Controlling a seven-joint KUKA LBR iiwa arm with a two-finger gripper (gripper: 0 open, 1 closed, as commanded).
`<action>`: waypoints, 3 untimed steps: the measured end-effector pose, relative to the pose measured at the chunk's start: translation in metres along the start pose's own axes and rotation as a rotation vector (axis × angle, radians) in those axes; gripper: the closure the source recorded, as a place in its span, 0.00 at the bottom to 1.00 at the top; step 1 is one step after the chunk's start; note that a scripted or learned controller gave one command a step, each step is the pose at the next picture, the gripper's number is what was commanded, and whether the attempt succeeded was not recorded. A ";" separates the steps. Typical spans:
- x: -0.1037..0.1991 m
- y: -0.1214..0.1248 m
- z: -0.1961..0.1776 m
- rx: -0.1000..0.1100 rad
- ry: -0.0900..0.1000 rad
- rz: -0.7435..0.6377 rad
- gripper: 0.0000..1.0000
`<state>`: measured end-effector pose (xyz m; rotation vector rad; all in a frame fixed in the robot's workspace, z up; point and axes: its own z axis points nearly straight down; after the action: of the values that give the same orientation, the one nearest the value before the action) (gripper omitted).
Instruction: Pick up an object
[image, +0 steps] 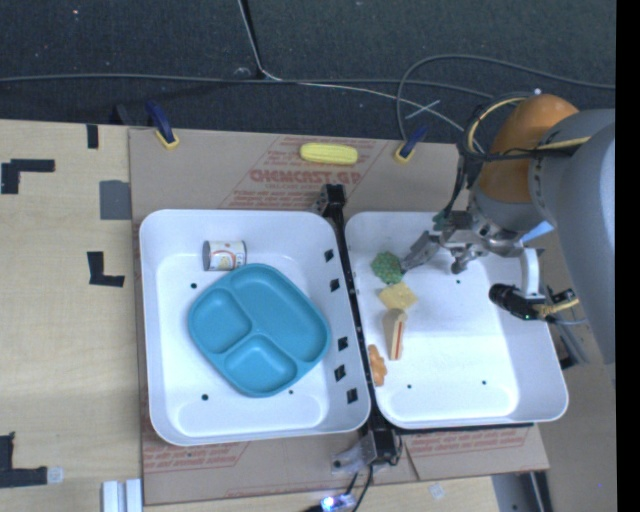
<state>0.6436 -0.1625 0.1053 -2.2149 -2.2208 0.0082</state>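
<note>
Nearest, at the right white bin's (500, 395) front-left edge, lie a small orange plastic piece (376, 364) and a toy hot dog (396, 333), then a pale yellow wedge (397, 296) and a knobbly green broccoli-like toy (387, 266) farther back. That green toy looks light, stiff and bumpy, so I judge it best pinched across its middle. Just beyond, the two-finger gripper (420, 250) hangs close beside it, slightly parted and holding nothing.

green piece (387, 266): small, knobbly, lying in the right bin just left of the gripper (432, 247)
yellow piece (398, 297): pale, below-left of gripper
hot dog (396, 333): lengthwise, farther below
orange piece (377, 364): farthest, at bin's left wall
</note>
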 end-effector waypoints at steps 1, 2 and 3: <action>0.000 0.002 0.016 -0.010 -0.001 0.000 0.00; 0.002 0.004 0.005 -0.016 0.000 -0.002 1.00; 0.001 0.003 -0.059 -0.012 -0.001 0.001 1.00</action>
<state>0.6470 -0.1614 0.1643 -2.2229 -2.2263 -0.0041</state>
